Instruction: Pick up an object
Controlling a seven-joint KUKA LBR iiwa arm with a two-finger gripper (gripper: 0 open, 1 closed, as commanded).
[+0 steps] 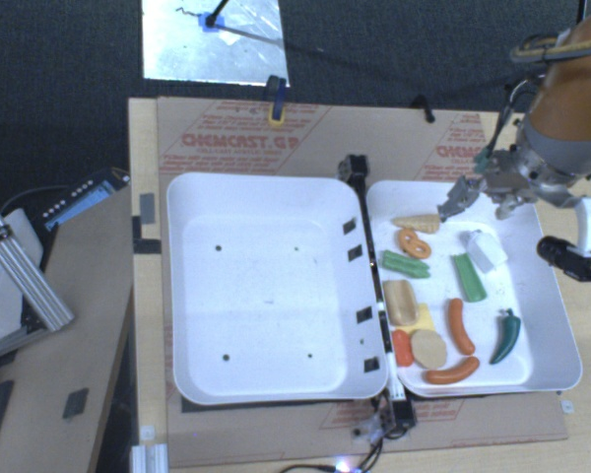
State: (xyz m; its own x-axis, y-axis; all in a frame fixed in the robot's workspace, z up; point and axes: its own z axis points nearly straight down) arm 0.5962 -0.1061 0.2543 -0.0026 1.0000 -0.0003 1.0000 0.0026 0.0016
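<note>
My gripper [460, 201] is hovering over the right bin [561, 343], above the tan piece [417, 224]. I cannot tell its grip state.

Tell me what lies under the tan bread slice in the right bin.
A yellow piece pokes out from under the bread slice at its right edge, on the right bin floor. How far it extends beneath is covered.

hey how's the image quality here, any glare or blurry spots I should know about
Camera view: strong glare on the shiny sheet at the top, washing out its surface; the left bin is bright white with soft shading along its walls; the claw and arm look slightly soft; toy foods in the right bin are reasonably sharp, with faint shadows.
</note>
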